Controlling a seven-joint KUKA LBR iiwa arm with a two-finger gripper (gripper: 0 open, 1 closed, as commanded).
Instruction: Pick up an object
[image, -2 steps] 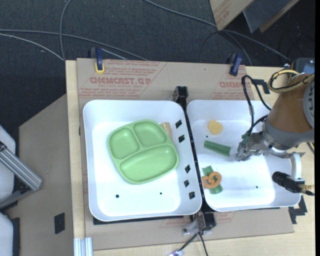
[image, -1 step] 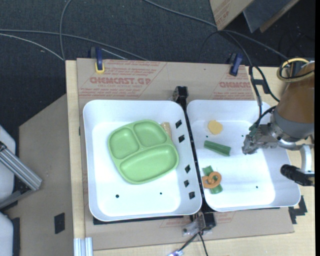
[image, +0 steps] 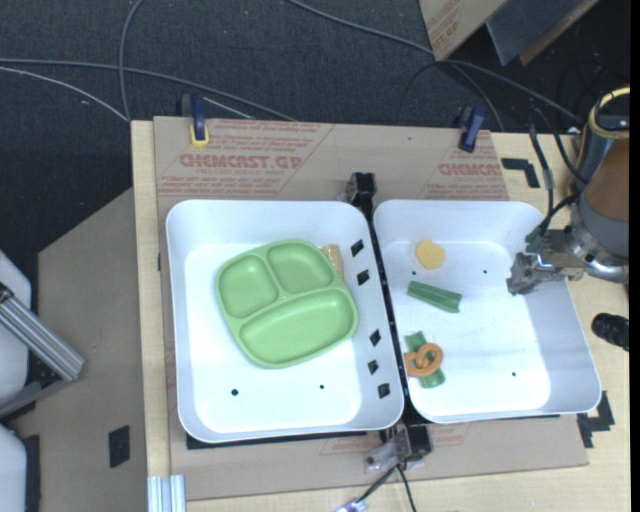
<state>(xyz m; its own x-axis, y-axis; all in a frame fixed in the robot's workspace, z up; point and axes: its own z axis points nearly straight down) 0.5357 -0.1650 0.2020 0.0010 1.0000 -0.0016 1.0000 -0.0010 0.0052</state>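
The right bin (image: 560, 330) holds a small yellow round piece (image: 430, 254) near its back, a green stick-shaped piece (image: 434, 296) in the middle left, and an orange and green toy (image: 423, 360) by its left wall. My gripper (image: 522, 277) hangs over the right bin's right side, at the end of the grey arm coming in from the right. It is well right of the green stick, with nothing seen between its fingers. The left bin (image: 200, 380) carries a green divided plate (image: 288, 302).
A small tan object (image: 332, 258) peeks out behind the plate's back right corner. Black clips run along the divider (image: 372, 290) between the bins. Blue clamps (image: 200, 122) hold the cardboard base at the back. Cables lie on the dark floor behind.
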